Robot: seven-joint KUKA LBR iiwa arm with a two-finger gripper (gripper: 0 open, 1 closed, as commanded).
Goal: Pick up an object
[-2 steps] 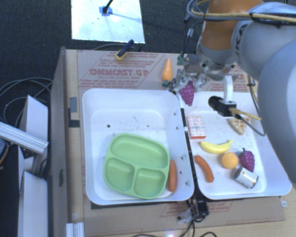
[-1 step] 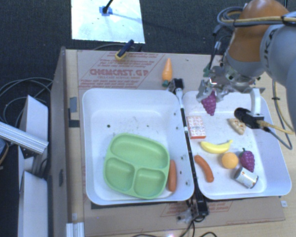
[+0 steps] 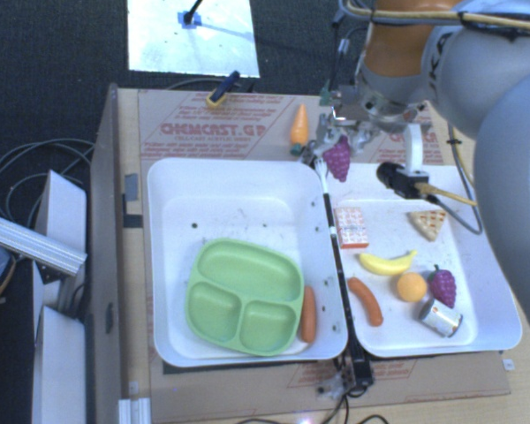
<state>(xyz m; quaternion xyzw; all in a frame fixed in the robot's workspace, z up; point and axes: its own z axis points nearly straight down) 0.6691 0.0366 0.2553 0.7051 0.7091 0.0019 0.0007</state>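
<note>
My gripper [image 3: 334,141] hangs over the back end of the divider between the two bins, shut on a purple bunch of grapes [image 3: 338,161] that dangles just below the fingers, clear of the bin floor. In the right bin [image 3: 486,263] lie a small red and white box [image 3: 351,226], a pizza slice [image 3: 427,223], a banana [image 3: 387,261], an orange [image 3: 411,287], a second purple grape bunch [image 3: 442,285], a metal can [image 3: 439,318] and a red sausage [image 3: 365,300].
The left bin [image 3: 172,237] holds a green divided plate [image 3: 245,297] and an orange sausage [image 3: 308,314] beside it. A carrot [image 3: 299,124] lies on the cardboard behind the bins, just left of the gripper. A black and yellow brush [image 3: 221,89] rests further back.
</note>
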